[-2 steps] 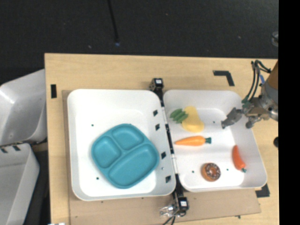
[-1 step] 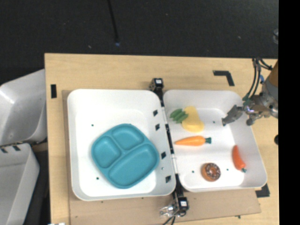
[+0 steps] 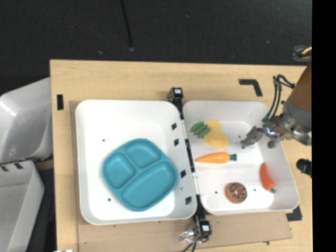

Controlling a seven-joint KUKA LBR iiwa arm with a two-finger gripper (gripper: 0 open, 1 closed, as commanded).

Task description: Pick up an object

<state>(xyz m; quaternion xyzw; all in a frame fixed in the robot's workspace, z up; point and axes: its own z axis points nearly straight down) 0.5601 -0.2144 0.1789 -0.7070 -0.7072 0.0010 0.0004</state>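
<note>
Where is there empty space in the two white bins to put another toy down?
Most room is in the left bin, around the blue plate, especially above it. The right bin is crowded: corn, carrot, donut, red pepper, and the gripper. A small patch lies between carrot and donut.

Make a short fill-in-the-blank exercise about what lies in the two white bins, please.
1. The blue divided plate lies in the ____ bin of the camera view.
2. The carrot is ____ in colour.
3. The doughnut lies in the same bin as the carrot and the red ____.
4. The gripper is over the ____ bin.

Missing words: left; orange; pepper; right
</note>
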